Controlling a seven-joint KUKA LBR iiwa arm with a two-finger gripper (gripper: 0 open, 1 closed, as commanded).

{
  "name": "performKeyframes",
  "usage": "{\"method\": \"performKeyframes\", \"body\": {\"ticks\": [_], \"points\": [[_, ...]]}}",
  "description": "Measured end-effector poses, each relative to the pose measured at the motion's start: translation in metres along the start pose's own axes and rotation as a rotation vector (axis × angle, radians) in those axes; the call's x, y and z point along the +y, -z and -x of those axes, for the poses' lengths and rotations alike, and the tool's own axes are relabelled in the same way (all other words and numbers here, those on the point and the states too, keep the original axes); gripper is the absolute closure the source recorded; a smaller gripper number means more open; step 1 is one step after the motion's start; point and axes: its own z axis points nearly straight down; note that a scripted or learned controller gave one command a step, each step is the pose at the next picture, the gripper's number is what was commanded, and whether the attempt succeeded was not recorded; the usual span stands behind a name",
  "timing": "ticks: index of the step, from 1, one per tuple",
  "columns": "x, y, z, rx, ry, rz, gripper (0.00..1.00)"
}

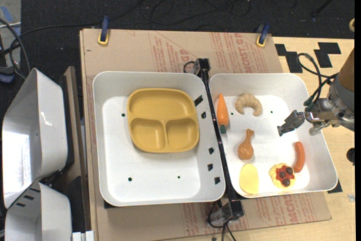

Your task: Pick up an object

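The right bin [293, 83] holds several toy foods: an orange carrot [223, 110] by its left wall, a tan croissant [249, 103], a brown chicken drumstick [246, 145], a yellow oval slice [249, 178], a small pizza-like piece with dark toppings [282, 174] and a red sausage [299, 156]. My gripper [291, 122] hangs over the right part of this bin, right of the drumstick and above the sausage. Nothing shows between its dark fingers.
The left bin [107, 138] carries a yellow three-compartment plate [163, 120]. The arm enters from the right over the right bin's wall. White containers [31, 132] stand off the bench at the left. Clamps and cables lie at the back.
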Motion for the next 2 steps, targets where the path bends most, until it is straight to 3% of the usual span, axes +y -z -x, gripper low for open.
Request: {"method": "performKeyframes", "body": {"ticks": [1, 2], "points": [[0.002, 0.006, 0.0, -0.002, 0.003, 0.011, 0.0], [-0.004, -0.053, 0.005, -0.001, -0.001, 0.006, 0.0]]}}
